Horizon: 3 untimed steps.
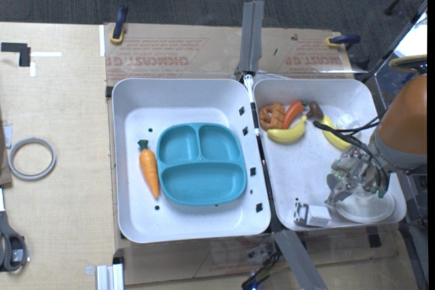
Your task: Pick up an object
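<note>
Observing the gripper (340,188) hovering at five o'clock in the right bin (299,166), we are unable to tell its state; two bananas (287,134) are lying at twelve o'clock, untouched.

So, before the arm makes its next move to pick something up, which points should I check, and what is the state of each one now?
1. Two-finger gripper is over the right white bin: ok.
2. Something between the fingers: cannot tell; the view is too cluttered there.
3. Pickable things in the right bin: ok; yellow banana, a second yellow banana and a small white block lie there.
4. Thing nearest the gripper: round white dish, just beside it: ok.
5. Orange carrot with green top lies beside the teal divided plate in the left white bin, apart from the gripper: ok.
</note>
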Tool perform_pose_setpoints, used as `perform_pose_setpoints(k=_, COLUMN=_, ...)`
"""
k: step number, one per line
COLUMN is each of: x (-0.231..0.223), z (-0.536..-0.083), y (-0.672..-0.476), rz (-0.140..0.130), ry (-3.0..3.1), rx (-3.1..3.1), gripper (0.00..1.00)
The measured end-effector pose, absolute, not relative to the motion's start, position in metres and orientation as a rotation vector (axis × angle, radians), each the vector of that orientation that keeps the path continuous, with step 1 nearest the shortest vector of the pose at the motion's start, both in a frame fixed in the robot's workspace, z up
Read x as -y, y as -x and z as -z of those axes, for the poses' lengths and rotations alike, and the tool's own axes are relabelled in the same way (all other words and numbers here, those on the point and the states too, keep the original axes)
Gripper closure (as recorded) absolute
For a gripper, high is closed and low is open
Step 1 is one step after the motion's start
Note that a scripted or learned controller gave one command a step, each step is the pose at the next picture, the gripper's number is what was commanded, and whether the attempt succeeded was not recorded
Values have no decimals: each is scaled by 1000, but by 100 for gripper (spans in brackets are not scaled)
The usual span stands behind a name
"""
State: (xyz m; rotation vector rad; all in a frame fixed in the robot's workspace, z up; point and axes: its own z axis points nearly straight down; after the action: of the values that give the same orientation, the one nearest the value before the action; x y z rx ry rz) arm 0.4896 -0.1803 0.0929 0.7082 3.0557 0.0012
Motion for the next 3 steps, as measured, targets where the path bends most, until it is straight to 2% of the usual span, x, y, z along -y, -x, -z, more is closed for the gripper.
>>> perform_pose_setpoints(k=1, x=145, z=-92, y=-501, rz=0, ry=-968, rx=-2987, gripper=0)
perform_pose_setpoints(k=2, x=95, z=-92, y=-566, rz=-1, ry=-900, rx=-3007, gripper=0)
perform_pose_setpoints(k=3, x=195, z=-92, y=-519, rz=1, ry=-997, rx=-2978, gripper=0)
